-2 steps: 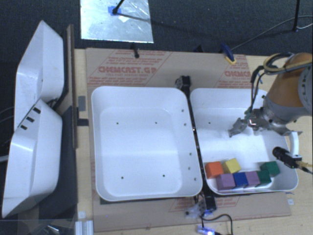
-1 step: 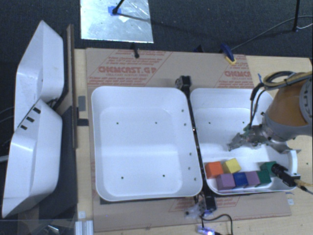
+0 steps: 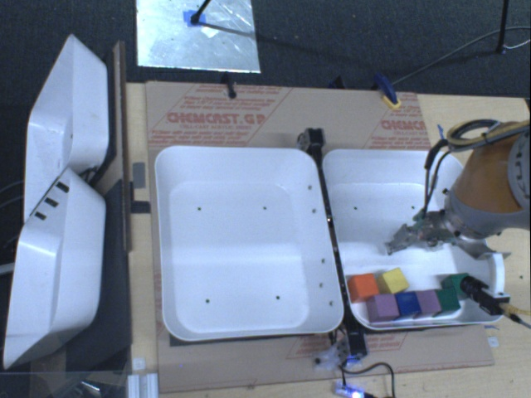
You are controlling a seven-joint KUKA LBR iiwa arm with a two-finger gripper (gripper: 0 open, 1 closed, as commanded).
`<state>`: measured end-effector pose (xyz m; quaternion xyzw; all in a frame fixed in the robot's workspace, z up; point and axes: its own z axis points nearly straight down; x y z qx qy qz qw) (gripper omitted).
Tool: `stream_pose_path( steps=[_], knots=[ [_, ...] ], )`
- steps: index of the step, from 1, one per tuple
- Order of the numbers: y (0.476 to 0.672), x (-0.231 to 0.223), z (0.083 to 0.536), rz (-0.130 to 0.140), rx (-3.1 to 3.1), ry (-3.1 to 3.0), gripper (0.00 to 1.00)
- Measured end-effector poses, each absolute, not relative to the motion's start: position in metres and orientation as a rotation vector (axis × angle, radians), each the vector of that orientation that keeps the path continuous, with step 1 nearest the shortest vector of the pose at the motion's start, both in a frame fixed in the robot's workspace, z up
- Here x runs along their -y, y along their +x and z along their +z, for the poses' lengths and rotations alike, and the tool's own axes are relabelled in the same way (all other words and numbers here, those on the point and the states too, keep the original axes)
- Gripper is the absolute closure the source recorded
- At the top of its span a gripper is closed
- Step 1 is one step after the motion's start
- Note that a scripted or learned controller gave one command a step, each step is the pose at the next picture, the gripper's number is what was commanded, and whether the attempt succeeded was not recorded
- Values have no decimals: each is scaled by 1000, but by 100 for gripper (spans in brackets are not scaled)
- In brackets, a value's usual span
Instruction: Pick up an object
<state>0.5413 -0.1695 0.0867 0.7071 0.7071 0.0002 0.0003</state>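
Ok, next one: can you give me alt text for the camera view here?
A grey arm with an orange band reaches from the right, its end effector over the right white bin, above a cluster of small blocks: orange, yellow, purple, blue, violet, green. The left white bin sits beside it on the bench.

Smooth glossy white plastic bins point(image 3: 241, 322) sit on matt printed cardboard point(image 3: 216, 116) beside crinkled shiny foil point(image 3: 197, 25).
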Motion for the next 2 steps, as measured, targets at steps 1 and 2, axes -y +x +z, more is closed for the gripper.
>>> stream_pose_path(
  steps=[1, 2],
  knots=[
    [498, 158, 86, 0, -2221, 2222, 0],
    [499, 159, 97, 1, -2220, 2220, 100]
  ],
)
